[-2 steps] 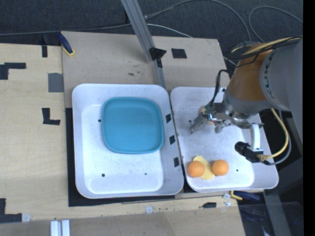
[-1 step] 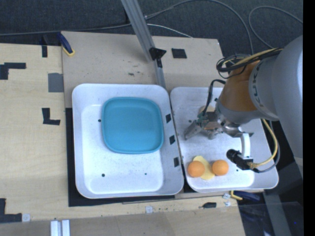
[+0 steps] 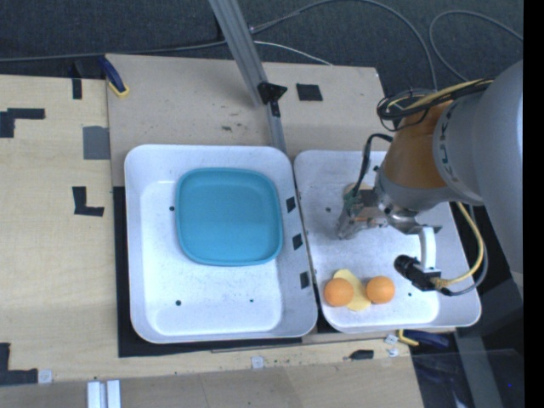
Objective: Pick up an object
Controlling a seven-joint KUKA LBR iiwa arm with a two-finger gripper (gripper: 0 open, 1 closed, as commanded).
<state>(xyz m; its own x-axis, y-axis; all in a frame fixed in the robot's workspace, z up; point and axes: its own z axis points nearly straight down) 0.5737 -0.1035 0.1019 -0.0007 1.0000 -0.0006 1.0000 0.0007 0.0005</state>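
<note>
Orange balls: two lie in the right bin (image 3: pixel 450 313) at its near edge, the left ball (image 3: pixel 339 292) and the right ball (image 3: pixel 380 290), with a pale yellow object (image 3: pixel 351 289) between and partly under them. All three touch or nearly touch.

Claw (image 3: pixel 349 224): positioned low over the middle of the right bin, on bare floor, pointing down and to the left. Nothing is seen between its tips. How far open it stands cannot be told from this angle.

Key relation: the cluster lies nearward of the claw, slightly to its right, apart from it. The cluster's long axis runs left to right along the near wall.

Left bin (image 3: pixel 144 253): holds a blue plate (image 3: pixel 228 215), well apart from the claw.
</note>
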